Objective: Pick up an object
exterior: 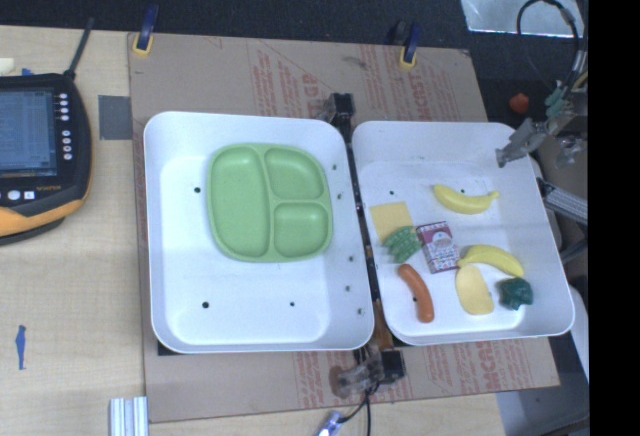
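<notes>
Far left on the tabletop (70, 324): a teach pendant (40, 156). Next, left bin (250, 324) holding a green divided plate (269, 202). Then right bin (455, 332) with yellow block (390, 217), green leafy piece (403, 244), red sausage (417, 292), small pink carton (438, 247), two bananas (465, 198) (492, 259), yellow lump (474, 291), dark green piece (516, 294). At that bin's upper right edge, gripper (515, 146), above the rim, apart from all items; whether the jaws are released or clenched, cannot tell.

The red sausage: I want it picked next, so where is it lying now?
The small red toy sausage lies in the right white bin, near its front-left corner, just below the green leafy toy and left of the pale yellow oval piece.
</notes>
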Tool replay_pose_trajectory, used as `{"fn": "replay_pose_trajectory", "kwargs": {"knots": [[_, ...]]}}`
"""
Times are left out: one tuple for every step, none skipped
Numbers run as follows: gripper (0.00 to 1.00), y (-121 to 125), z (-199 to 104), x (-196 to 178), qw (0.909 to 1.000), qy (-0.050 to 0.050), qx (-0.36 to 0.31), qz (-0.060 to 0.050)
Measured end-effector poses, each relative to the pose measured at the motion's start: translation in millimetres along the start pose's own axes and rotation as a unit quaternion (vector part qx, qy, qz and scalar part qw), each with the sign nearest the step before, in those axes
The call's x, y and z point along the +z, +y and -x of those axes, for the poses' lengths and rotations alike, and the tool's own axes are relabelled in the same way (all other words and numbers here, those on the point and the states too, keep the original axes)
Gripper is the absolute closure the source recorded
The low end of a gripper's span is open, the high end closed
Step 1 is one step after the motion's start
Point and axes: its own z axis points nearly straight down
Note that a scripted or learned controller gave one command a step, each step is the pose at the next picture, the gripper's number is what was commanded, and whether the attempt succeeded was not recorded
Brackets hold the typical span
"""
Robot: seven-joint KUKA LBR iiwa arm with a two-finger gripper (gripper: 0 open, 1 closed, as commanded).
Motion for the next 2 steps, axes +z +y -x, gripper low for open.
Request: {"fn": "replay_pose_trajectory", "kwargs": {"knots": [[0.00, -1, -64, 136, 1.0000, 0.000, -0.001, -0.002], [0.00, -34, -78, 186, 1.0000, 0.000, -0.001, 0.003]]}}
